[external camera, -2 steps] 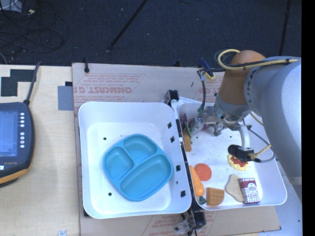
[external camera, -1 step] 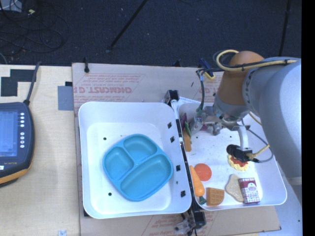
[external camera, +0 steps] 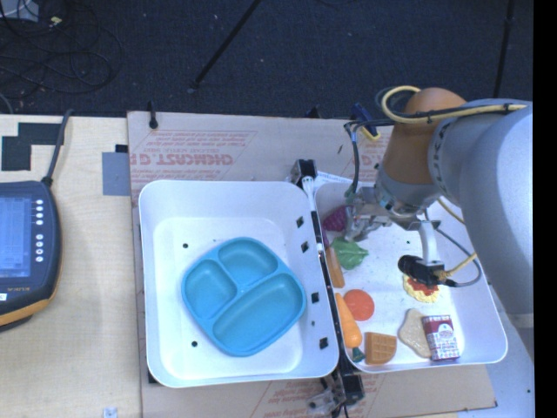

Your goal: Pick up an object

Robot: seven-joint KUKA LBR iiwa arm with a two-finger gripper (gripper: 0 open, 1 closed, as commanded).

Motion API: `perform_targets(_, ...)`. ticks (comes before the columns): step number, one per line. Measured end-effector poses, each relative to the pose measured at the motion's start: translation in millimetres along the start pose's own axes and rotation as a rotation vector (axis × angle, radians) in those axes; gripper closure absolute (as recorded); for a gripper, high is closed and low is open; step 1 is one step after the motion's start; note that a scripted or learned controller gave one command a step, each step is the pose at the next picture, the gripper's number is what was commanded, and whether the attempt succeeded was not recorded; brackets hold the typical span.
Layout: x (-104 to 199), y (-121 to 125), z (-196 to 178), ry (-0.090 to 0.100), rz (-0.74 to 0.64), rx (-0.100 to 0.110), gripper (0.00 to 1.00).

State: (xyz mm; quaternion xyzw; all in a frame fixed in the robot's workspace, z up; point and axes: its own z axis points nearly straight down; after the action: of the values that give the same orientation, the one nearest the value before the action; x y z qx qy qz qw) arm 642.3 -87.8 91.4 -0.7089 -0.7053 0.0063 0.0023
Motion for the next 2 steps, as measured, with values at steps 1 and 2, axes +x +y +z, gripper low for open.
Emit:
perform_targets(1,0.3,-0.1,0.4,0.000,0.000,0.000,0.00)
perform_targets(2,3.2,-24.5,6.1,0.001,-0.002,-0.011,0.00)
